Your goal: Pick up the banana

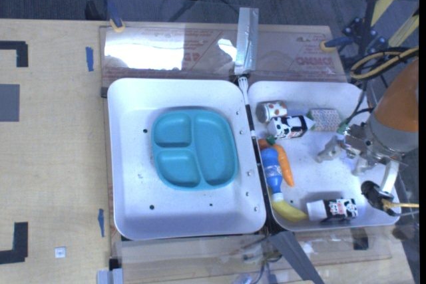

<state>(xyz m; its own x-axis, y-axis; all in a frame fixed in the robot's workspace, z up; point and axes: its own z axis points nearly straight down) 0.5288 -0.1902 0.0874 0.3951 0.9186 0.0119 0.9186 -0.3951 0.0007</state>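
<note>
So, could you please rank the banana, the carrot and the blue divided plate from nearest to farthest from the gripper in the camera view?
From the gripper in the right bin:
1. Carrot, at the left of the same bin.
2. Banana, at that bin's near left corner; slightly farther than the carrot.
3. Blue divided plate, in the left bin.

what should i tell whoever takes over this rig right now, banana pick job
Gripper: over the right bin, toward its right side; the view does not settle whether it is open or shut, and nothing shows held in it.
Banana: lying at the near edge of the right bin, by the divider, just below the blue bottle and the carrot, with a black-and-white cow toy to its right.
Left bin: holds the blue divided plate.
Done: nothing yet; the banana is not picked.
Left: move over the banana, grasp it, lift it.
</note>
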